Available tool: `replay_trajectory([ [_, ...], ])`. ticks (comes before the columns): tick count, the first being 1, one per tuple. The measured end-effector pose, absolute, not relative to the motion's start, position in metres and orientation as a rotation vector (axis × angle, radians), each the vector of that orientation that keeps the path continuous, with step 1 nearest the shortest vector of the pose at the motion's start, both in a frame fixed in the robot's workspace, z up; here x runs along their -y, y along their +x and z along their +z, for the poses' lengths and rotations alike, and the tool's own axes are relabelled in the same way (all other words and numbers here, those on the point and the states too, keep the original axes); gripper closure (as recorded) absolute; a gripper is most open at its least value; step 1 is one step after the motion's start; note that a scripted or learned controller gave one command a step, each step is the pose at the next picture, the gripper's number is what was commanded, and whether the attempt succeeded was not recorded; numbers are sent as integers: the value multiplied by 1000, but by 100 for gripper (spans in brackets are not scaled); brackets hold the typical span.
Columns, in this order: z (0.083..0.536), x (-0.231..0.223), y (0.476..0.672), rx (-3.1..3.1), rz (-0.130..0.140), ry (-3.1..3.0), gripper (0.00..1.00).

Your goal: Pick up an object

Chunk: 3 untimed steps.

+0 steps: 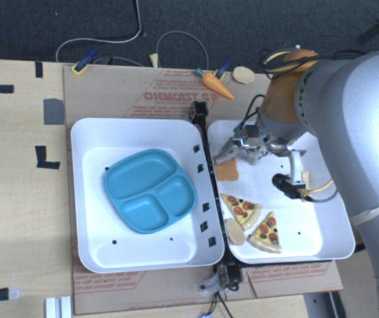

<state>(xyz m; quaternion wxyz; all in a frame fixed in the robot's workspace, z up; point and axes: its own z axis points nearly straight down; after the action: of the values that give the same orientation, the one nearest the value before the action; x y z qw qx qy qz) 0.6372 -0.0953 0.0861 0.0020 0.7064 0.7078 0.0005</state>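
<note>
place: robotics lab | evidence: taped bench; loose cables; two white bins; toy food

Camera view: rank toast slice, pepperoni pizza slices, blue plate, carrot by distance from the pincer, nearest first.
From the pincer:
1. Toast slice, right bin, just below it.
2. Pizza slices, right bin's front.
3. Carrot, outside the bins, behind. Close to the pizza; order uncertain.
4. Blue plate, left bin.
</note>
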Motion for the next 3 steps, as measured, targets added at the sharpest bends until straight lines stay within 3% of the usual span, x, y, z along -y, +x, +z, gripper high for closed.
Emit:
replay_trajectory([
  [2, 86, 96, 634, -2221, 3, 2215, 0],
  [3, 86, 94, 648, -2222, -2, 2220, 0],
])
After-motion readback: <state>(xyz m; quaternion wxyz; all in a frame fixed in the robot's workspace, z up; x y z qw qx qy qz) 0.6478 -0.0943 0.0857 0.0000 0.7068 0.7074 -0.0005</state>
